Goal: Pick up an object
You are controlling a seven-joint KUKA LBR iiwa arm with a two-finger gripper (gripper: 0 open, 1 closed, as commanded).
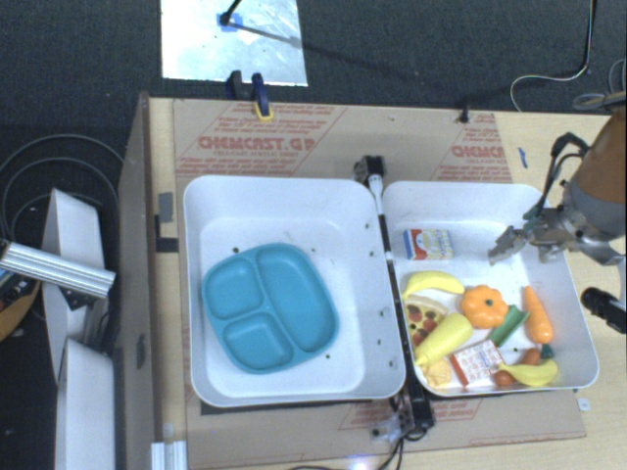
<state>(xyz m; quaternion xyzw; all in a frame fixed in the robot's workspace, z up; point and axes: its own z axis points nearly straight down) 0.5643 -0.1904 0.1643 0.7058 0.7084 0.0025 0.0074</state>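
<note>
Right bin [460, 202] is where all the pickable stuff sits: a small carton [429, 244] at about 11 o'clock, then a pile toward 6 with a banana [434, 282], orange pumpkin [485, 305], carrot [537, 313], pizza slice [423, 318], a yellow corn-looking piece [443, 339] and a red-and-white box [477, 363]. Left bin [284, 199] just has a blue divided tray [269, 305]. Arm [600, 189] comes in from 3 o'clock, gripper [517, 240] hanging over the right bin around 2 o'clock, fingers spread apart with nothing between them, well clear of the pile.
</note>
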